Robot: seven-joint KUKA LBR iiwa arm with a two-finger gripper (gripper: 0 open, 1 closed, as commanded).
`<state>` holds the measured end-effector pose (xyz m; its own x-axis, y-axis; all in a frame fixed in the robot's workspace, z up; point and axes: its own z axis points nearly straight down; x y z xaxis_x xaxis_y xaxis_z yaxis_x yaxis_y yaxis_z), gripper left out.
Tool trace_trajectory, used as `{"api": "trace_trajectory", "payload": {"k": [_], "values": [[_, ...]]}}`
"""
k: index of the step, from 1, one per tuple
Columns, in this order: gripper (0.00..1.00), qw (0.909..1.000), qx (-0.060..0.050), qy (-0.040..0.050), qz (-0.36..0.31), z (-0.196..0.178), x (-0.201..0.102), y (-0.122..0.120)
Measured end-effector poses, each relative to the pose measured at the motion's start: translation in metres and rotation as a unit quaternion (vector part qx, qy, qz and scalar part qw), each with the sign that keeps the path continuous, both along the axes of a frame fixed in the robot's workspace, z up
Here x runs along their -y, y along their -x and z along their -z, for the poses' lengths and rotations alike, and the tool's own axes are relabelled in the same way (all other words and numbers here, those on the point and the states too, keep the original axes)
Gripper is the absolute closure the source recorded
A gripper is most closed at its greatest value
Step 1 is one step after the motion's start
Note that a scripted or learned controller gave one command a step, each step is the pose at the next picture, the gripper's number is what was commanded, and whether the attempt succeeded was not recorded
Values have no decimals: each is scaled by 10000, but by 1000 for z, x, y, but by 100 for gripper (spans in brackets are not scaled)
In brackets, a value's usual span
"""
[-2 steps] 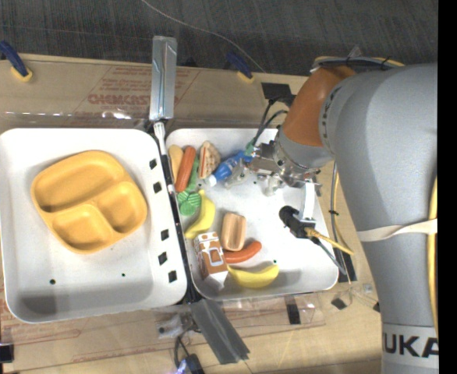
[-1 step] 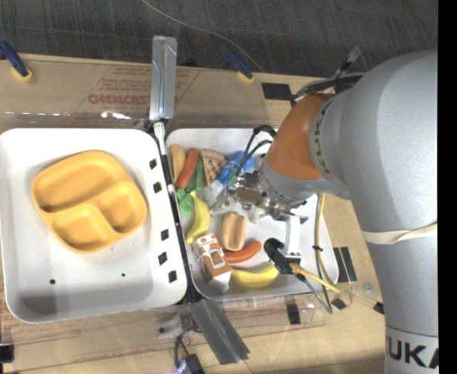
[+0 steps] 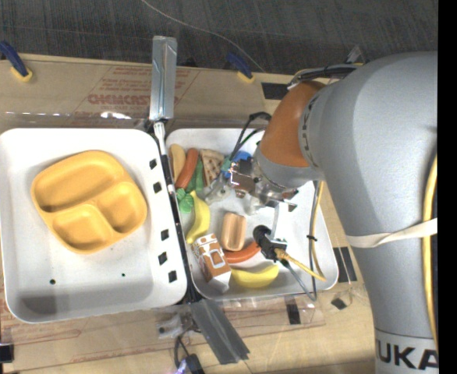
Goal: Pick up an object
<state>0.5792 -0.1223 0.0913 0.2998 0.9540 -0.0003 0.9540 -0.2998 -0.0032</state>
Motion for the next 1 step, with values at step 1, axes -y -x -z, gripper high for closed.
{"api": "trace_trajectory", "payload": {"k": [1], "values": [[0,9942,5,6,1075,-26,-20,11]]}}
